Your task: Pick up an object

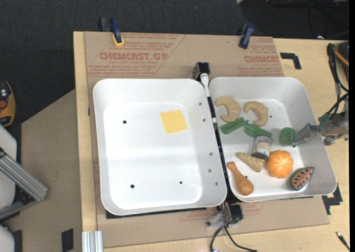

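Observation:
The right bin (299,91) holds several toy foods. Two tan croissants (228,107) (257,111) lie at its back. In front of them are a green pod (233,126), a second green piece (257,131) and a small can (262,146). Nearer the front lie an orange (279,163), a tan wedge (250,160), a drumstick (240,178) and a watermelon slice (301,178). My gripper (304,134) comes in low over the bin's right wall, its tip right beside a round green piece (287,135). Nothing is seen held in it.
The left bin (111,134) holds a flat yellow square (173,121). Both bins rest on a brown board (166,51) held by blue clamps (115,29) at the back. Cables (338,73) hang at the right edge.

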`<action>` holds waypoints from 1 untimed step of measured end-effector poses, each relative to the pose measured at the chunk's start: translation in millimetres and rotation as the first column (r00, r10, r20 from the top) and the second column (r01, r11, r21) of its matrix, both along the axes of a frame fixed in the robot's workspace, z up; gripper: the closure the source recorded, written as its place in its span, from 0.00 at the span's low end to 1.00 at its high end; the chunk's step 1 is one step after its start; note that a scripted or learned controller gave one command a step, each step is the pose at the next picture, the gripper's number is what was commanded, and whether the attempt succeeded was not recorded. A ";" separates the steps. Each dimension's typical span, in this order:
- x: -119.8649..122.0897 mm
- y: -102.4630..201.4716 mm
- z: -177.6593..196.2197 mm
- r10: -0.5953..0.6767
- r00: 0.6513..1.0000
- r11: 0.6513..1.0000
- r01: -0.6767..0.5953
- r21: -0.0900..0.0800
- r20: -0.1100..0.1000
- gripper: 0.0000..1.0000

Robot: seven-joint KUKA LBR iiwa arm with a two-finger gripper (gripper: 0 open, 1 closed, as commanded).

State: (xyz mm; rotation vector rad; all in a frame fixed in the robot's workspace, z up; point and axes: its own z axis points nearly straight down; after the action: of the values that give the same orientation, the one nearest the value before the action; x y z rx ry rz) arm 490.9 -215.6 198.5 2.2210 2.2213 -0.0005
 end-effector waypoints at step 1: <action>0.9 9.6 -120.2 0.000 1.000 1.000 0.000 0.004 -0.007 0.00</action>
State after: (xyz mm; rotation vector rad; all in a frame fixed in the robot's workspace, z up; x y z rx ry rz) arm 491.8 -206.1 78.3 2.2263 2.2271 -0.0032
